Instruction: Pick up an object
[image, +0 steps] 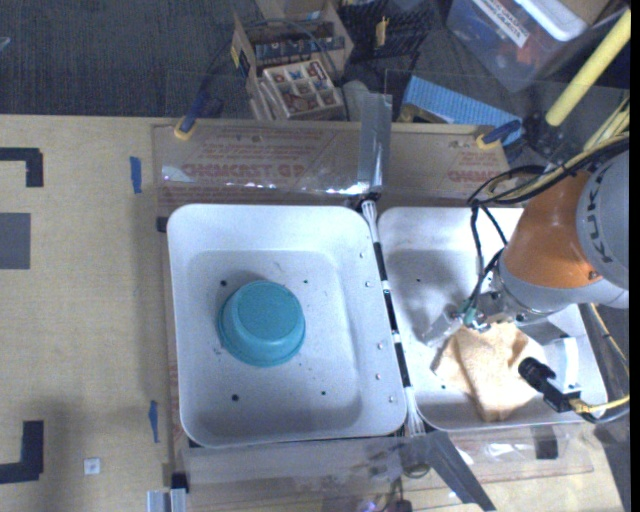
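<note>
**In the right bin, gripper low at the edge of the tan cloth**

In the right bin, the gripper sat low over the floor at the upper left edge of a tan cloth. The cloth was a soft-looking, crumpled piece lying flat in the near right part of that bin. The arm reached in from the right, and its orange band stood above the wrist and hid much of the tool. Whether the claw was wide or narrow could not be told from this slant, and nothing could be seen caught in it.

Across the divide, a teal bowl rested upside down near the middle of the left bin, well apart from the gripper.

By my reading, the step in hand was the reach and the grasp itself. The tool was down at the cloth's margin, not over its middle, and the cloth appeared to lie on the floor of the bin, not yet lifted. The next move would call for a firm close on a fold of the fabric, then a straight lift. A grip so near the edge might catch only a thin corner, which could slip free as the arm rose.
</note>
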